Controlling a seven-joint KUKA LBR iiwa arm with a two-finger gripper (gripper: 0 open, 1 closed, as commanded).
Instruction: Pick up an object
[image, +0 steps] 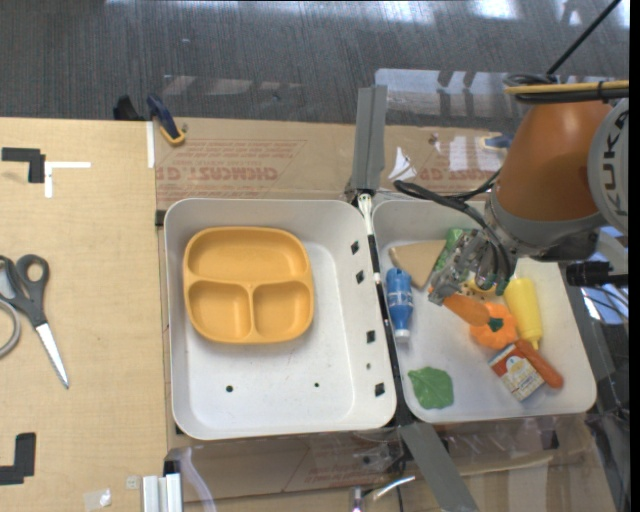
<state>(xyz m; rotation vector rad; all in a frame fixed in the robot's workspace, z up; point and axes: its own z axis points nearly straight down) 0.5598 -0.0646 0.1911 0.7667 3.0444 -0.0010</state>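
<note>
My gripper (462, 274) hangs low over the back middle of the right bin (470, 405), beneath the arm's orange band. It sits just above an orange toy (468, 308) and beside a tan wedge (420, 262) and a green packet (457, 241). Around it lie a blue bottle (399, 303), a yellow bottle (523, 308), a red and white box (515, 376), a carrot-like piece (543, 367) and a green leaf shape (431, 387). The wrist hides whatever lies right under it.
The left bin (270, 400) holds an orange divided plate (248, 285). Scissors (36, 312) lie on the bench at far left. A grey divider (368, 140) stands between the bins at the back.
</note>
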